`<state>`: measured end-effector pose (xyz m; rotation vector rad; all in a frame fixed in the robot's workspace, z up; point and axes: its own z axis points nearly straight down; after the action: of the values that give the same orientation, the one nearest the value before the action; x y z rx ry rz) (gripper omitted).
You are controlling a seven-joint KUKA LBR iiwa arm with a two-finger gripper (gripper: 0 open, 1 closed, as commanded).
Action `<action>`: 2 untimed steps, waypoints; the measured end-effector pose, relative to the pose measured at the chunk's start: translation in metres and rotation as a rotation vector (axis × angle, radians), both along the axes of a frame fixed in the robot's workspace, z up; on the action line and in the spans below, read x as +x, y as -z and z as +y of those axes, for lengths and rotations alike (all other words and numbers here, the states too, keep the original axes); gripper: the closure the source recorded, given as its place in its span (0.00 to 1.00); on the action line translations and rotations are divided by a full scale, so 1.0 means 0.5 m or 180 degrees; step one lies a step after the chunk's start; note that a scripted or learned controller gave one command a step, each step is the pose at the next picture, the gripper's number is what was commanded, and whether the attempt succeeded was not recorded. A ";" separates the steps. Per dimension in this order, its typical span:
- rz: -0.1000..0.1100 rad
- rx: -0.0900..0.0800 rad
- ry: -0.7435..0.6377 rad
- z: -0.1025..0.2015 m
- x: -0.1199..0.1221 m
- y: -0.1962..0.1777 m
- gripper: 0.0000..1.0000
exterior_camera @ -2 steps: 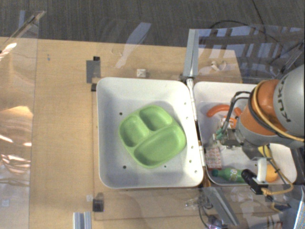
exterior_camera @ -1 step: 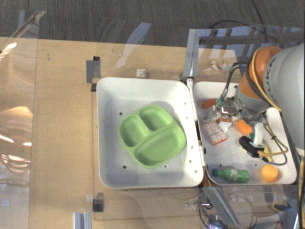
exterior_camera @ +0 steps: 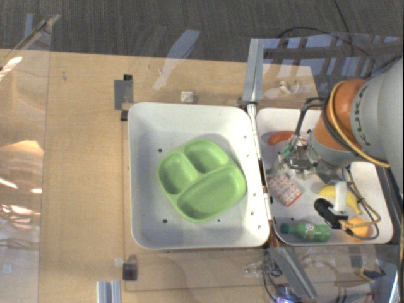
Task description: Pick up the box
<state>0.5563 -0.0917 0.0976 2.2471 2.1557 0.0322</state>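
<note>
Your tool [exterior_camera: 297,161], grip state I cannot tell, hangs just above the box [exterior_camera: 285,189] in the right bin [exterior_camera: 386,202], where the crowding bottle [exterior_camera: 306,231] could spoil the grasp.

At the right of the frame the grey arm [exterior_camera: 379,106] reaches over the right bin [exterior_camera: 385,197], its gripper [exterior_camera: 297,163] low just above the box [exterior_camera: 285,189]. A green bottle [exterior_camera: 306,231] lies along that bin's lower edge. The left bin [exterior_camera: 145,169] holds a green divided plate [exterior_camera: 201,179] at centre.
</note>
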 end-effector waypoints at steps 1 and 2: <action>-0.0014 0.0029 0.0465 -0.057 -0.078 0.000 0.00; -0.0032 0.0008 0.0546 -0.024 -0.113 0.000 0.00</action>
<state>0.4996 -0.1035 0.0979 2.4184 1.9508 0.0423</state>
